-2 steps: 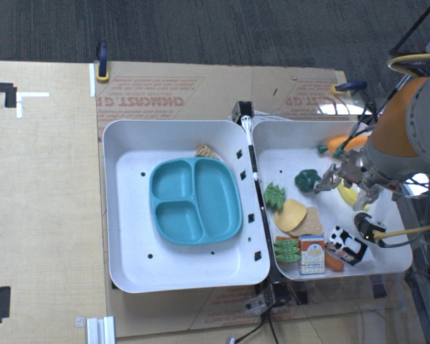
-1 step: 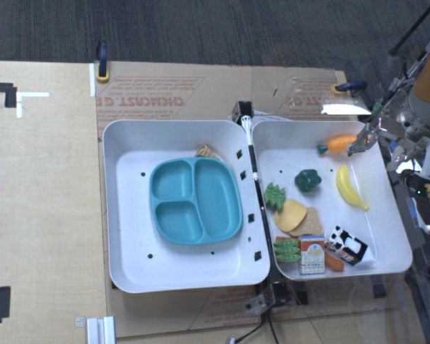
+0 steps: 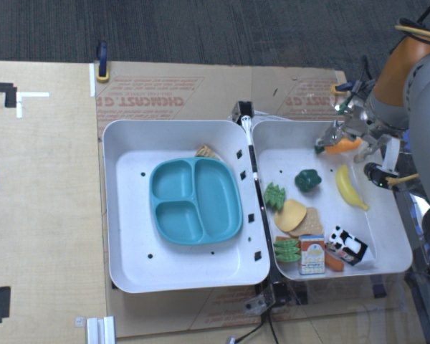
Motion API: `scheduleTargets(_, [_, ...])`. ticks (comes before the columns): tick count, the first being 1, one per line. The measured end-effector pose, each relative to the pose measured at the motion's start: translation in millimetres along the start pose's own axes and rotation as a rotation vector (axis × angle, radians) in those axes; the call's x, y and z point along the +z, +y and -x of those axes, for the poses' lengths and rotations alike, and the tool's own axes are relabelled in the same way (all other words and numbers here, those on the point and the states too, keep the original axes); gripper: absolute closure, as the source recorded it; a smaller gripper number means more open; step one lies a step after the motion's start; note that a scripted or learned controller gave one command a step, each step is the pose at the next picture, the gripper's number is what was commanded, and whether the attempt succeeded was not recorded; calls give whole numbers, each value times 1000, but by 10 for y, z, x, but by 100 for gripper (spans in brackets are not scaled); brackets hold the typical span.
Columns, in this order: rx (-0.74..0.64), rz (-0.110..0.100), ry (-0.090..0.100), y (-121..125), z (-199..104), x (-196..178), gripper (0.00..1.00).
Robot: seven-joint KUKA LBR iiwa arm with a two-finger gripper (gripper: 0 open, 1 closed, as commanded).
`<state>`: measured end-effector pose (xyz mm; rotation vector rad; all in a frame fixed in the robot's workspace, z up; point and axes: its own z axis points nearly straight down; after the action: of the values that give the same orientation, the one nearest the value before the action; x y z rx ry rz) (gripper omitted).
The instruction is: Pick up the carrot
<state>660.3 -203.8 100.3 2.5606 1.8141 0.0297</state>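
Carrot (image 3: 342,146) sits at the far right of the right bin (image 3: 387,264), up near the back wall, right at the claw (image 3: 346,138). Claw is on top of it; can't tell from here whether it's gripping. Looks like a small plastic toy: light, stiff, smooth, tapered, so probably slippery and prone to squirting out. I'd pinch across the thick middle, not the tip. Banana (image 3: 351,188) and green pepper (image 3: 308,180) lie nearby but apart.

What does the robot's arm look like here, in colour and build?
The arm is grey and rounded, with an orange band above the wrist. Its hand is a small metal-and-black assembly. A black cable with a yellow tip loops beside it.
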Motion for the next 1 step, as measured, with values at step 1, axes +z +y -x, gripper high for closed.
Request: scheduleTargets(1, [-8,-4,-6,-1,1,-96,100])
